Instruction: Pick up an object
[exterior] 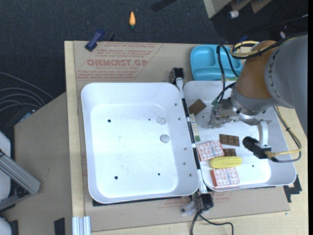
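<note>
Yellow corn cob [225, 162] in right bin [279, 177] — long axis left-right; hand [218, 115] grip unclear.

Your arm [264, 77] is hanging over the right bin [281, 173], blocking its far half. Objects are crowding the near floor: brown tile [229, 140], yellow corn [225, 162], two red-and-white packets [209, 150]. The left bin [90, 131] is offering you wide open floor; the teal tray [208, 62] is sitting behind.

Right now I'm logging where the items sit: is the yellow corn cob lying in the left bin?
No, the yellow corn cob lies in the right bin, between two red-and-white packets.
</note>
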Motion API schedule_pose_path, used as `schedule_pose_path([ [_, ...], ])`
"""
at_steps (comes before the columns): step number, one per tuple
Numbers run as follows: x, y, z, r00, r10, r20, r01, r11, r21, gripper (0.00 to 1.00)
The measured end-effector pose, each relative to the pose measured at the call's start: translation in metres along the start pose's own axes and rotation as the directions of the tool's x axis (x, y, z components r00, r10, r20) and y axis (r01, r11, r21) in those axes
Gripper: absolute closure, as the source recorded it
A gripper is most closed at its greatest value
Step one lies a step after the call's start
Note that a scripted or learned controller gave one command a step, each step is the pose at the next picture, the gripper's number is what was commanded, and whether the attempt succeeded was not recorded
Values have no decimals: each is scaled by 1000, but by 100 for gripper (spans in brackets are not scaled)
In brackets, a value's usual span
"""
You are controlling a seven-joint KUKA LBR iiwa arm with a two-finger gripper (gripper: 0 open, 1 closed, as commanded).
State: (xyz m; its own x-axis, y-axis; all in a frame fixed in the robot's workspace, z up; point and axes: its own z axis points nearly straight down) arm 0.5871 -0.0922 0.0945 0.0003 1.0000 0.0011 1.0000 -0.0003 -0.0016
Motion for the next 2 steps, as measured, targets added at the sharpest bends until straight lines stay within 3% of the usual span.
schedule_pose_path([
  [1,0,0,0,1000,0,0,0,1000,0,0],
  [2,0,0,-10,1000,0,0,0,1000,-1,100],
])
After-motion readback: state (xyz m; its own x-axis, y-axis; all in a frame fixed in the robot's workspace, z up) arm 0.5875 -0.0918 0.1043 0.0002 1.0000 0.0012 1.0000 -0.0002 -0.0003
